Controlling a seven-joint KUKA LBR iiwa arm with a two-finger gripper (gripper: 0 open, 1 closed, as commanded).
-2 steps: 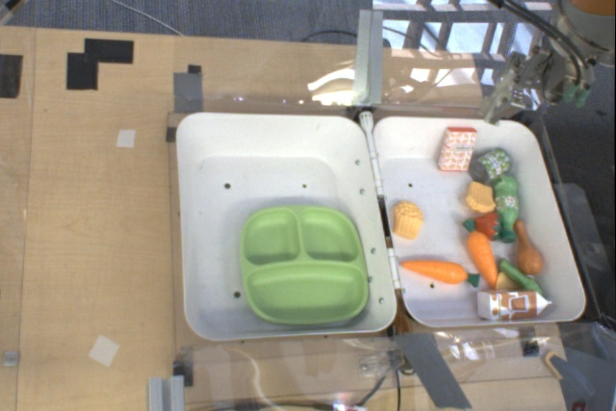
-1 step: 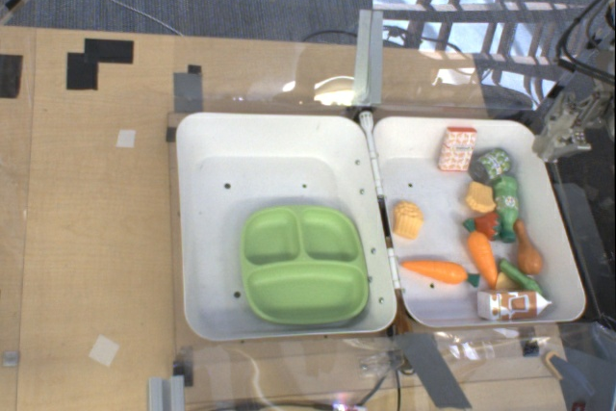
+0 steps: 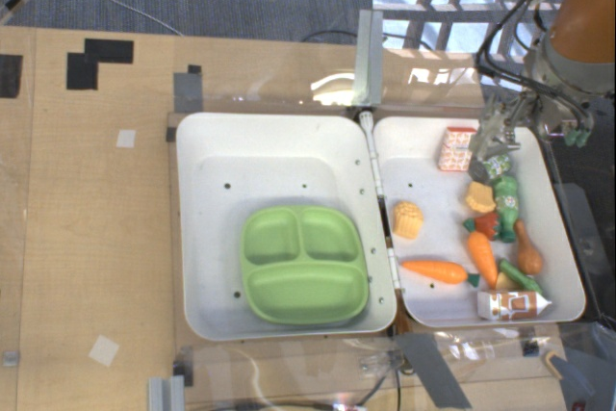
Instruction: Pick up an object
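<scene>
The right bin (image 3: pixel 423 149) holds several toy foods: a pink-and-white carton (image 3: pixel 456 149), a corn cob (image 3: pixel 408 219), a long carrot (image 3: pixel 438 271), a second carrot (image 3: pixel 482 257), a yellow piece (image 3: pixel 480 197), green vegetables (image 3: pixel 504 192), a brown drumstick (image 3: pixel 527 251) and a small bottle (image 3: pixel 512 304). My gripper (image 3: pixel 496 149) hangs over the bin's far right part, just right of the carton and above the green vegetables. Nothing shows between its fingers.
The left bin (image 3: pixel 212 159) holds a green divided plate (image 3: pixel 303 263). A metal frame (image 3: pixel 423 24) stands behind the bins. Black cables (image 3: pixel 510 24) loop beside the arm's wrist. The wooden bench (image 3: pixel 87 226) spreads to the left.
</scene>
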